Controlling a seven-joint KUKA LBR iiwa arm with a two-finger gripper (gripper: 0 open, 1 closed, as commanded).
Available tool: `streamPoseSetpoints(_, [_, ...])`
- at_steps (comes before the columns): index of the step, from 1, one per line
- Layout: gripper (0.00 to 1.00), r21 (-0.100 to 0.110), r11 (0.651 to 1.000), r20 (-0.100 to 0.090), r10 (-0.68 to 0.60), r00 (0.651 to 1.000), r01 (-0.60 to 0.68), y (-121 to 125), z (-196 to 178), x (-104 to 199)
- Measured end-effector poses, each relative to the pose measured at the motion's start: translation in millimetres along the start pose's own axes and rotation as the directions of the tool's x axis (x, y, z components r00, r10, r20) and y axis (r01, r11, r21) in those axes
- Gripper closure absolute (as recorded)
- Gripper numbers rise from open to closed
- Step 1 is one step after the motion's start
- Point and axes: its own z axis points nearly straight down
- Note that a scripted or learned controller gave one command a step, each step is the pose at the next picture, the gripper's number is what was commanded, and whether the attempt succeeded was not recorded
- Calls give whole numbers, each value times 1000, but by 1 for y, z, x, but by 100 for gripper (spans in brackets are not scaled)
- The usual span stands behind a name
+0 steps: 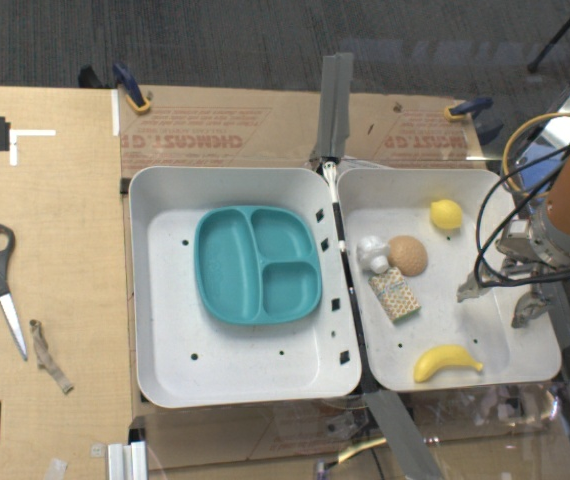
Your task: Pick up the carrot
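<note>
By right bin's (380, 373) edge, open end effector (500, 303).

A rounded tan-orange piece (408, 255), perhaps the carrot, lies well left of the gripper (497, 303), apart from it.

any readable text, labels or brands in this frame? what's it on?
Red print on the cardboard sheet behind the left bin: mirrored or upside down, too blurred to quote.
Red print on the cardboard behind the right bin: likewise unreadable.
Patterned packet: too small to read.
</note>
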Motion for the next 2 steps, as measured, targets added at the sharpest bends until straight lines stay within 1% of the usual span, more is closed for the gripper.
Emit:
streamPoseSetpoints(1, [0, 2, 967, 2, 255, 967, -255, -46, -5, -27])
streamPoseSetpoints(2, [0, 1, 880, 0, 475, 880, -475, 40, -4, 23])
